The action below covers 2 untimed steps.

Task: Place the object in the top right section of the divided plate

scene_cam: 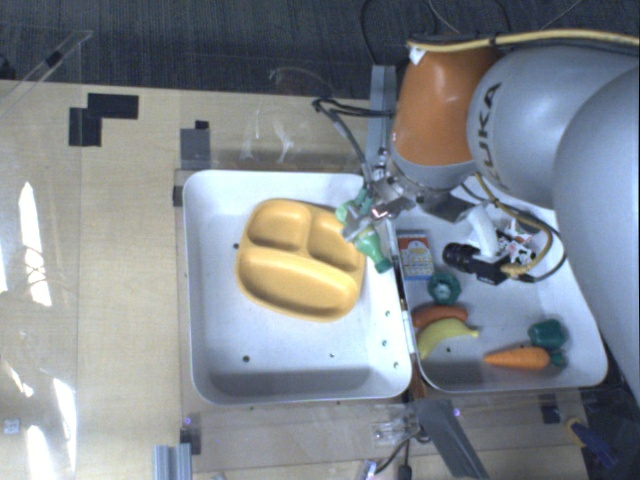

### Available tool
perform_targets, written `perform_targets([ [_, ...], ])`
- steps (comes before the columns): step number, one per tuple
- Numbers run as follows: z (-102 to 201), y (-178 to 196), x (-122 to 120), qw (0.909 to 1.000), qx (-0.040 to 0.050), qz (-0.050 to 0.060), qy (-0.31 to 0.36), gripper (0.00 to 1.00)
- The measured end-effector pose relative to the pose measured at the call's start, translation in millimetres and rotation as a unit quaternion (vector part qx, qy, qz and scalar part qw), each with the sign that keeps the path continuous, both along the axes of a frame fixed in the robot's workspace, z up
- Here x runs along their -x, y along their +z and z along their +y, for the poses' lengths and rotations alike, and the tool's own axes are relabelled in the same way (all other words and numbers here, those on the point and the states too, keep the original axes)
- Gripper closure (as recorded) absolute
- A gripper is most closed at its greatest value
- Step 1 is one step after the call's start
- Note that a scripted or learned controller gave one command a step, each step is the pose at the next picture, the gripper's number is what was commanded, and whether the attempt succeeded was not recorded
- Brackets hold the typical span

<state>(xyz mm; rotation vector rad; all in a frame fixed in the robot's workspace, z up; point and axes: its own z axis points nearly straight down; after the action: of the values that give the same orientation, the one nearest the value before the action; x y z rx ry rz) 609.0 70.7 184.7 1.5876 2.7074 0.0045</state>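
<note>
A yellow divided plate [298, 259] lies in the left bin [215, 298], with two smaller sections on its far side and one long section on its near side. My gripper [369, 218] hangs at the plate's right edge, just beside the top right section [332, 236]. A small green object [379, 251] sticks out on both sides of the fingers, and the gripper is shut on it. The orange band and grey wrist cover the area behind it.
The right bin [585, 353] holds a small printed card [415, 253], a teal ring [443, 287], a red piece [437, 314], a yellow banana [446, 337], a carrot [516, 358] and a dark green item [549, 333]. The wall between the bins [404, 313] runs right under the gripper.
</note>
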Motion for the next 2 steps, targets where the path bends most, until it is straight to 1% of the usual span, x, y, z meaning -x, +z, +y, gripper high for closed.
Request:
perform_targets([
  [1,-1,0,0,1.0000,0.0000,0.000,-0.001,0.00],
  [2,-66,4,-17,0.9778,-0.0002,0.000,-0.209,0.00],
])
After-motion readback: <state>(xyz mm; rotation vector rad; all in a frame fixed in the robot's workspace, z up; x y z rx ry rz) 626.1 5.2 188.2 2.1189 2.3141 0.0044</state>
